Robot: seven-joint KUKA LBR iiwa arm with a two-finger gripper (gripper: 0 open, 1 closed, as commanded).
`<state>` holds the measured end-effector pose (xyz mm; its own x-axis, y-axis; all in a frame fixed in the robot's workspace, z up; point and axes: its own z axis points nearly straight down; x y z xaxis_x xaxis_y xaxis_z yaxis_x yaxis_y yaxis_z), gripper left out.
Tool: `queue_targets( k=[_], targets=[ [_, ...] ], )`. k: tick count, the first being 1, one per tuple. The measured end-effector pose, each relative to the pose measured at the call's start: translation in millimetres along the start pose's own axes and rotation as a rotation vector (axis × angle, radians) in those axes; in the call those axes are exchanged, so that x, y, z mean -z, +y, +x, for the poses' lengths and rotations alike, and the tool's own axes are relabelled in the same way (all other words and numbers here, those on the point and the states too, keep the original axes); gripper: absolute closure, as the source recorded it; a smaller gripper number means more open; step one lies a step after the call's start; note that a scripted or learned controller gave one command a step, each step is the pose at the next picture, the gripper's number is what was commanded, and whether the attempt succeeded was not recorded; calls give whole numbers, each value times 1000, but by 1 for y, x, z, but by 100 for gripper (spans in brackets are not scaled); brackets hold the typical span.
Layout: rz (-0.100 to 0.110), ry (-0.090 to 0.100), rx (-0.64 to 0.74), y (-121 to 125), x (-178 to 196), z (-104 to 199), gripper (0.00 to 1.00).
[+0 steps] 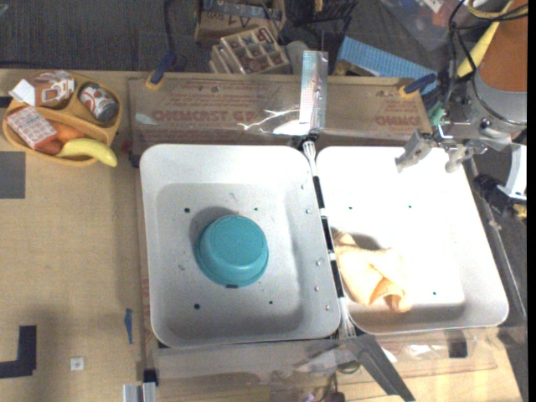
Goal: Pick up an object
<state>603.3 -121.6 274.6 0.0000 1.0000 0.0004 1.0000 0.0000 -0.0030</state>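
Across the bench: two shallow white bins side by side, left bin (159, 191) and right bin (477, 249), their inner rims touching.
Left bin contents: one teal bowl (233, 249), upside down, near the middle of the floor.
Right bin contents: one crumpled tan cloth (373, 275), lying against the left wall toward the near corner, well apart from the gripper.
Gripper (429, 151): over the far right corner of the right bin; two fingers spread apart, nothing between them.
Arm (502, 74): grey with an orange band, reaching in from the right.
Writing: red print on the cardboard strip (218, 111) behind the bins, upside down and too blurred to read; same on its right half.
Silver strip (313, 90): one, upright, behind the seam between the bins.
Yellow tray (17, 131): one, at the far left, holding one banana (88, 149), one orange fruit (52, 145), and several printed packets whose labels are too small to read.
Clamps (159, 75): two with blue grips, one at each end of the cardboard.
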Motion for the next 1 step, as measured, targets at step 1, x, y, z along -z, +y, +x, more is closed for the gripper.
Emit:
queue_targets(
  k=[1],
  targets=[
    [-1,0,3,7,-81,30,0]
  ],
)
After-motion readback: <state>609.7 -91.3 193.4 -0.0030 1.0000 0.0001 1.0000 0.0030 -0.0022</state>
